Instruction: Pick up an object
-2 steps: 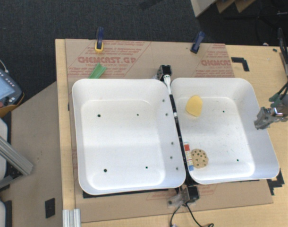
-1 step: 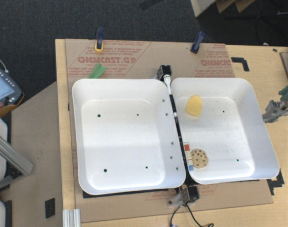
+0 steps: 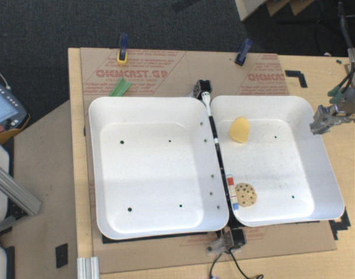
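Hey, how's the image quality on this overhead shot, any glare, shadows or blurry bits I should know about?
Camera view: lighting is even and soft; the left bin is bright white, nearly washed out, with a faint shadow band across its floor; the yellow object and the cookie in the right bin read clearly; the end effector at the right side looks small and slightly blurred.

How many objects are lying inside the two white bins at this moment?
2, both in the right bin: a yellow lump near its upper left, and a round speckled cookie-like object near its lower left corner, beside the divider. The left bin shows none; nothing seems hidden.
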`<state>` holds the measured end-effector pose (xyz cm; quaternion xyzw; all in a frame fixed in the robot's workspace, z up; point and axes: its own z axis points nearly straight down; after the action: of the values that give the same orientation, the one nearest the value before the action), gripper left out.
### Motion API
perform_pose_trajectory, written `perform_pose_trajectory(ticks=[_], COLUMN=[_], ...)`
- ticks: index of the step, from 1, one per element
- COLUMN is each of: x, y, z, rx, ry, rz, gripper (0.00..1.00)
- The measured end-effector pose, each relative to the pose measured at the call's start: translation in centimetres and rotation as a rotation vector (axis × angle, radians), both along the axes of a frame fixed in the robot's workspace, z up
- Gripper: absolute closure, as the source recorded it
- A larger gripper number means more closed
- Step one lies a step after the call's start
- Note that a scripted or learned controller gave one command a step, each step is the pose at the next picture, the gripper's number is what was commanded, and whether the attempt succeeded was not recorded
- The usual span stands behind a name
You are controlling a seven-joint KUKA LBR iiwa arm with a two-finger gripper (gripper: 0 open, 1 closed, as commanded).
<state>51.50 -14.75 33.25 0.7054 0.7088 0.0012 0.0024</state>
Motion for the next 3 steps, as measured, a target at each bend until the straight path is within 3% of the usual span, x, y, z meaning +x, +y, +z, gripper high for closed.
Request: perform_pose_trajectory(ticks=[1,2,3], x=[-3.6,-3.5,-3.5], y=[0.6,7.9,16.1], z=[5.1,-3.7,5.2], rx=[-0.001,0.005,0.004], ry=[-0.003,0.014,-0.006], rz=[-0.004,0.002,0.006], gripper=[1.0,1.0,1.0])
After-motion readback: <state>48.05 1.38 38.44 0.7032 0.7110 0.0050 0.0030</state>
